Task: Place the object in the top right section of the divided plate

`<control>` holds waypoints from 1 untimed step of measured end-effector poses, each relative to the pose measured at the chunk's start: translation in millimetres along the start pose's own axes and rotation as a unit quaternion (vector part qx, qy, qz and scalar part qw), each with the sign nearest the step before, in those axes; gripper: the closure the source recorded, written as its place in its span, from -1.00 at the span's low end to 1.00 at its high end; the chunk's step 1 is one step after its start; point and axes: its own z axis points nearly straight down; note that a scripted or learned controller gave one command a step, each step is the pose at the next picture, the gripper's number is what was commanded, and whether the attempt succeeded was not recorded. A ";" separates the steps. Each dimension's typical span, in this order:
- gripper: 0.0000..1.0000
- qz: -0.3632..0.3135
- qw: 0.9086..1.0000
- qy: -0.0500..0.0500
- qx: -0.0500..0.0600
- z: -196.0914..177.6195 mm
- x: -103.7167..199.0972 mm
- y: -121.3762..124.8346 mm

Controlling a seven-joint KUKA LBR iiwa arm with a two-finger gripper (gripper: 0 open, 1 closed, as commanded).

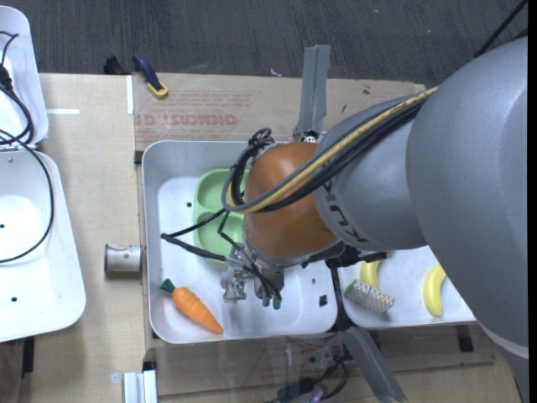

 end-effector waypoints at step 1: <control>1.00 0.150 0.989 0.007 0.003 27.4 -27.2 -47.1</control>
